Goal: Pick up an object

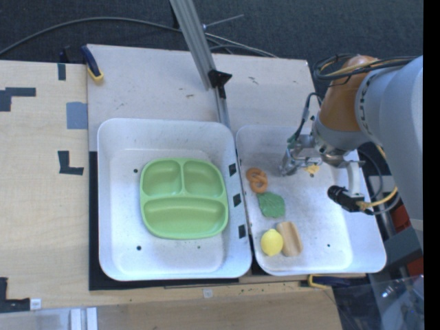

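My gripper (pixel 291 166) hangs over the upper middle of the right bin (pixel 344 253), pointing down and left. To its left lies an orange pretzel-like ring (pixel 258 179). A green leaf-shaped piece (pixel 271 204) sits just below the ring. Near the bin's front rest a yellow lemon (pixel 271 242) and a tan bread roll (pixel 291 239), side by side and touching. No object shows between the fingers.
The left bin (pixel 117 253) holds a green divided plate (pixel 183 198). A slanted metal pole (pixel 196 36) rises behind the bins. The grey arm and orange band (pixel 344 105) fill the space at the right bin's far right, with cables along its edge.
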Robot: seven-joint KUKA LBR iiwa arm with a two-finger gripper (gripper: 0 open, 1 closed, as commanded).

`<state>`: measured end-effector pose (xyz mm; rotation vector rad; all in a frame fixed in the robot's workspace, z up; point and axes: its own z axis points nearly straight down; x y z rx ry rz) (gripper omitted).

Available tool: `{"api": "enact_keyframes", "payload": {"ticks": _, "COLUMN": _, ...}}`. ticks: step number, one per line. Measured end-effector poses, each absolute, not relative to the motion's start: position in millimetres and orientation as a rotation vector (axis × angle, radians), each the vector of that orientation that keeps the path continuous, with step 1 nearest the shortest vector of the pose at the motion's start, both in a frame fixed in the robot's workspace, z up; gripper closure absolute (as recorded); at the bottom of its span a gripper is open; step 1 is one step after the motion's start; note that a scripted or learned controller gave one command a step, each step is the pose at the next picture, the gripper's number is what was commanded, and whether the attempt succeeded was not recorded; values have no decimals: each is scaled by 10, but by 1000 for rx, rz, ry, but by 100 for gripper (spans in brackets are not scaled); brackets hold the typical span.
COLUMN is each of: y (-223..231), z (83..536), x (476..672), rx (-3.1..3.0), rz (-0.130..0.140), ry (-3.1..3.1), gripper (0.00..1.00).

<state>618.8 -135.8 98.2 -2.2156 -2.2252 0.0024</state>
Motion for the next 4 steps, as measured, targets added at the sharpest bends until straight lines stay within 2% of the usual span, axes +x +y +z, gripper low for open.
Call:
{"api": "enact_keyframes", "payload": {"ticks": 1, "y": -1439, "z": 1578, "x": 6201, "rx": -2223, "rz": -4, "ry": -2226, "gripper": 100}}
{"api": "enact_keyframes", "payload": {"ticks": 3, "y": -1303, "z": 2599, "x": 6373, "rx": -2221, "rz": -5, "ry": -2228, "gripper": 100}}
{"api": "enact_keyframes", "payload": {"ticks": 4, "y": -695, "z": 2596, "x": 6312, "rx": -2213, "rz": 0, "ry": -2227, "gripper": 100}}
